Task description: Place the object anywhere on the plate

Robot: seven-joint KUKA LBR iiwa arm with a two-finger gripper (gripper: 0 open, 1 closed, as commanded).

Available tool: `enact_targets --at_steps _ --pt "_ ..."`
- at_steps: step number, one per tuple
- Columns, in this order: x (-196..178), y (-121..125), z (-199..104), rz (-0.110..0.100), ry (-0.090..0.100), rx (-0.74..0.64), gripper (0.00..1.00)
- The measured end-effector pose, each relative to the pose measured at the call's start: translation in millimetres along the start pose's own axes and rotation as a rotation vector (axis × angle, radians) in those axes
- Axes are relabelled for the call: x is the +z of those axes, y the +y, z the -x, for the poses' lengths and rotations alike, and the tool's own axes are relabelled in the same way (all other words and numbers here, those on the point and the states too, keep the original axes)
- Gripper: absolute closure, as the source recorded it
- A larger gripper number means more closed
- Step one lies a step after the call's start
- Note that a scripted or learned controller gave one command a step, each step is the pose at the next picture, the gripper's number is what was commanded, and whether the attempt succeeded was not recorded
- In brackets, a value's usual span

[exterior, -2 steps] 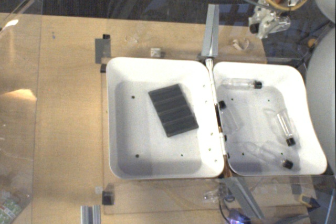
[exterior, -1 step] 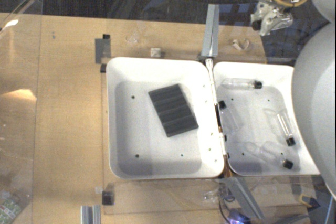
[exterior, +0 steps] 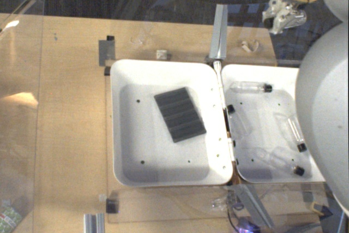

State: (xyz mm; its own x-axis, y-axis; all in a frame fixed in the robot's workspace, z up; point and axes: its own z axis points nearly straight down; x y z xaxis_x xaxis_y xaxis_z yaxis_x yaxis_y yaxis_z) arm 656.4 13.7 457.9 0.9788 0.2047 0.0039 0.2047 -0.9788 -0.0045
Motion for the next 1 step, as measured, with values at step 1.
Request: enact_targets --at_steps 1 --pt "-10.1 0.1 -0.3 -0.003 0.0 -0.002 1.0"
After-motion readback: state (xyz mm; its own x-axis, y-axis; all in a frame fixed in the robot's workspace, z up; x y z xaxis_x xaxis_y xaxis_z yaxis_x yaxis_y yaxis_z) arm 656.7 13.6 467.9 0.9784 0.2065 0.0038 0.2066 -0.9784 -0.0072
